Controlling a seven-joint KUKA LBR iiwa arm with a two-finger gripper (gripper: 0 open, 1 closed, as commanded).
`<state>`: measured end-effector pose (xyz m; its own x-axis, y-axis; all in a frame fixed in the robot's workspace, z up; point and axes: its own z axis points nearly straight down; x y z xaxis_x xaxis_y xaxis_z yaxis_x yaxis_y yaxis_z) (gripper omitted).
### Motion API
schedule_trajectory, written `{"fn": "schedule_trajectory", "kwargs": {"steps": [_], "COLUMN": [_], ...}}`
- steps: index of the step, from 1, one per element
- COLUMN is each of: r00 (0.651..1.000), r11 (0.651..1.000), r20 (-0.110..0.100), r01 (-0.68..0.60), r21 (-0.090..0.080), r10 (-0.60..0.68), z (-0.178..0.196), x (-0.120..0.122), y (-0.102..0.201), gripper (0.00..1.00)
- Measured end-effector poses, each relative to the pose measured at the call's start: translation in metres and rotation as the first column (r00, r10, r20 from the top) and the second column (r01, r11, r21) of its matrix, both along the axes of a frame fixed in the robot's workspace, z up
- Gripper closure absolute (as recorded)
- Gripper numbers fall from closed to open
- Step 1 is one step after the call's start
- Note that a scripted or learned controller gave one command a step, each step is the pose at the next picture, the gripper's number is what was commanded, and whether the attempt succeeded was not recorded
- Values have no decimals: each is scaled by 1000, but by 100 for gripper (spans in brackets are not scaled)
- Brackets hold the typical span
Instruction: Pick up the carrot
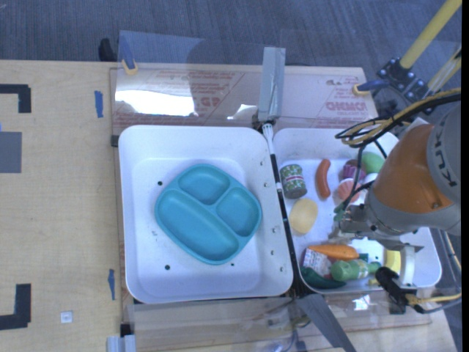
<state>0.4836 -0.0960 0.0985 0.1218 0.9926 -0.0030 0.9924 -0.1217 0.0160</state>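
The carrot [335, 252], an orange tapered piece, lies flat near the front of the right bin [316, 147], beside a small white and red box [315, 259]. My gripper [346, 226] hangs just above and behind the carrot, under the grey wrist and orange band [410, 178]. The wrist hides much of the gripper, and nothing shows as held in it.
The right bin also holds a green can [292, 180], an orange-red sausage-shaped piece [322, 178], a yellow lemon [303, 215], green toy vegetables [344, 271] and purple and red pieces [350, 176]. A blue divided plate [209, 213] sits in the left bin [139, 160].
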Motion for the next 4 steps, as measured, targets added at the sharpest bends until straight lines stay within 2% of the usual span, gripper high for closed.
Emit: {"fn": "schedule_trajectory", "kwargs": {"steps": [1, 2, 3, 4], "r00": [1000, 984, 984, 984], "r11": [1000, 984, 984, 984], "r20": [-2, -9, -3, -4], "r01": [0, -177, -176, -176], "r21": [0, 3, 0, 1], "r10": [0, 177, 176, 176], "z": [-1, -11, 0, 0], "x": [-1, -2, 0, 0], "y": [0, 3, 2, 2], "gripper": [0, 0, 100, 0]}}
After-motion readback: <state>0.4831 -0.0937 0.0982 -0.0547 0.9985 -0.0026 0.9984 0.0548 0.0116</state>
